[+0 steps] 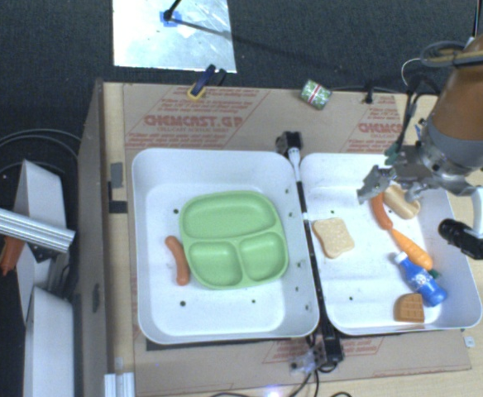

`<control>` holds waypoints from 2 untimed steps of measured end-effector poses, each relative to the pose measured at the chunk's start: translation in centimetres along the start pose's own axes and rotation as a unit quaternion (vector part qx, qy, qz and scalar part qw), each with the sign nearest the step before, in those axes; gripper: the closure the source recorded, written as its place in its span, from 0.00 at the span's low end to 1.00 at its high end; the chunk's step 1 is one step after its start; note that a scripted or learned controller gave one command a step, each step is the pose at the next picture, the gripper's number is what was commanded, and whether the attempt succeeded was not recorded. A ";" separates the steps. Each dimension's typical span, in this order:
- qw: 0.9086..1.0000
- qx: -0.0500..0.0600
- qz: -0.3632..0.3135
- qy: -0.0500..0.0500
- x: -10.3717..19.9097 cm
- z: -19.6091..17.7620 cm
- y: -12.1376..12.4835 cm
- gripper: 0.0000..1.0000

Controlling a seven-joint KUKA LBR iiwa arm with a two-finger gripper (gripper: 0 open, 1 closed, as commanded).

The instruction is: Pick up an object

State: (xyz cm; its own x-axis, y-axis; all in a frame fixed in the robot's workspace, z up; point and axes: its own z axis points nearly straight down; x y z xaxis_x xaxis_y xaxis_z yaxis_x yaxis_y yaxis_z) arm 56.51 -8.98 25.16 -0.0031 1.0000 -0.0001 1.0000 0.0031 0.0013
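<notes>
- Where the arm reaches in from the right, we see its gripper (384,180) low over the right bin (351,306), above a bun (401,203) and a sausage (380,212).
- We cannot tell whether the jaws are apart or together.
- Near them in that bin lie a bread slice (333,236), a carrot (412,247), a blue bottle (420,281) and a waffle (408,308).
- Beside it, we find the left bin (154,246) with a green divided plate (231,238) and another sausage (177,259) just left of the plate.

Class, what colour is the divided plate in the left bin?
Light green, seen in the camera view: the divided plate.
</notes>
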 end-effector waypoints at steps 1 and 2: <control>1.000 -0.002 0.001 -0.001 -7.3 -4.5 6.2 0.00; 1.000 0.001 0.000 0.001 -5.4 6.0 7.7 0.00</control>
State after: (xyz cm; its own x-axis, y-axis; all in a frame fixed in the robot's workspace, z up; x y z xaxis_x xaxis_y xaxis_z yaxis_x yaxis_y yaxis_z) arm 64.27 -14.33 19.20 -0.0038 1.0000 0.0010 1.0000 0.0038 -0.0017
